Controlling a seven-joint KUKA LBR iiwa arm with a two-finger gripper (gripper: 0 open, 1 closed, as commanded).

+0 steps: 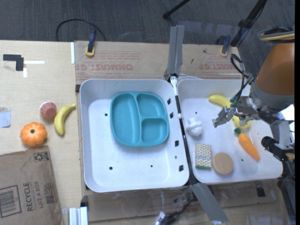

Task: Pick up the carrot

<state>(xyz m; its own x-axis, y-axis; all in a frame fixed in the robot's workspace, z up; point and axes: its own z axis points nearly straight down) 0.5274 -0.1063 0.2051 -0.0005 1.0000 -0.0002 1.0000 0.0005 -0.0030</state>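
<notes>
The carrot [249,146] is orange with a small green top and lies at a slant near the right side of the right bin [206,176]. My gripper [225,116] hangs over that bin, up and to the left of the carrot and apart from it. It sits just below a yellow banana [219,100]. A small yellow piece [242,122] shows beneath the wrist, right above the carrot's green end.
In the right bin lie a white lump [194,127], a green patterned box [203,155] and a tan round disc [223,163]. The left bin holds a teal divided plate [139,118]. On the bench at left are a banana [62,119], a small pumpkin [33,134] and a pink cupcake [48,110].
</notes>
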